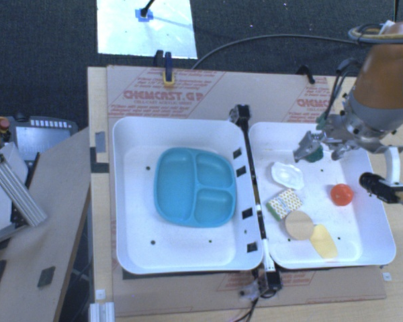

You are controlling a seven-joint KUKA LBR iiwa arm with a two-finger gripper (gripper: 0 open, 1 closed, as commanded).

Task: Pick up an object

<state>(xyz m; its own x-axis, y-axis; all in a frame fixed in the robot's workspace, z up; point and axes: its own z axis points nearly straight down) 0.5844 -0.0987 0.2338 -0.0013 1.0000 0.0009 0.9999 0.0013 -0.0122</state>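
Here the fingers (314,147) hang near the right bin's (383,243) back edge, their spread unreadable, above bare floor

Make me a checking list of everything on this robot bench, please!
Surface: two shallow white bins side by side, left bin and right bin, on a cardboard sheet.
Job's things: in the right bin, orange ball, white crumpled piece, yellow-checked block, round tan disc, pale yellow oblong, dark green item under the tool.
Clutter: blue divided plastic plate in the left bin.
Grippers: tool low over the right bin's far side; holding cannot be told.
Cables: black cable arching behind the bins.
Surroundings: dark carpet, shiny silver sheet.
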